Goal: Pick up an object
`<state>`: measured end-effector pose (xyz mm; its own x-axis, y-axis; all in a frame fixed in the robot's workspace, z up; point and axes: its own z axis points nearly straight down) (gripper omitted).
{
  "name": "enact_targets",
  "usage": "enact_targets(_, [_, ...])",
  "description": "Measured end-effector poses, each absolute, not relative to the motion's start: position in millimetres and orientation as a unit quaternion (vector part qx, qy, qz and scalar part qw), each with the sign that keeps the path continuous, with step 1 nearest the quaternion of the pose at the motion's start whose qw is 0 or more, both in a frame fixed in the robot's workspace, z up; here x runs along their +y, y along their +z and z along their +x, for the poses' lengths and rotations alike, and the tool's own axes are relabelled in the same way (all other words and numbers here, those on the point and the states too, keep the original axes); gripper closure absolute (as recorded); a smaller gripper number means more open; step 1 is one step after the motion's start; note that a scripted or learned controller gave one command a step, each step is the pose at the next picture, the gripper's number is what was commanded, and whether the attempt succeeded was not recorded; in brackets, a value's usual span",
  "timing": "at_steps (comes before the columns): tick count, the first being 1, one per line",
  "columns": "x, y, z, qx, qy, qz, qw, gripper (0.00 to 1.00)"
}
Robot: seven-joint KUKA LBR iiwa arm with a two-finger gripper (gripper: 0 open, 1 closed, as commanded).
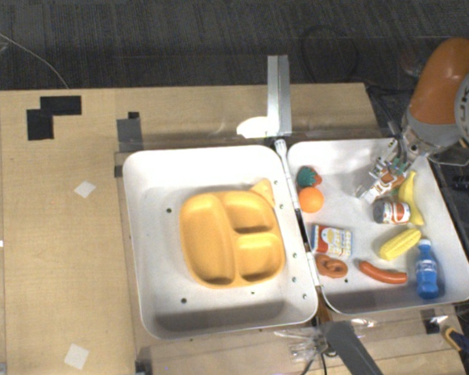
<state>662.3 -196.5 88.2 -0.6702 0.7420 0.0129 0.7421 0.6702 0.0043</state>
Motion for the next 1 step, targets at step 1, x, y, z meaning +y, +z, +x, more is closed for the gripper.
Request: enact_targets(1, [-155.2,117.9,652.8,-0.936,-0.0015,-0.351,-0.005,0.0])
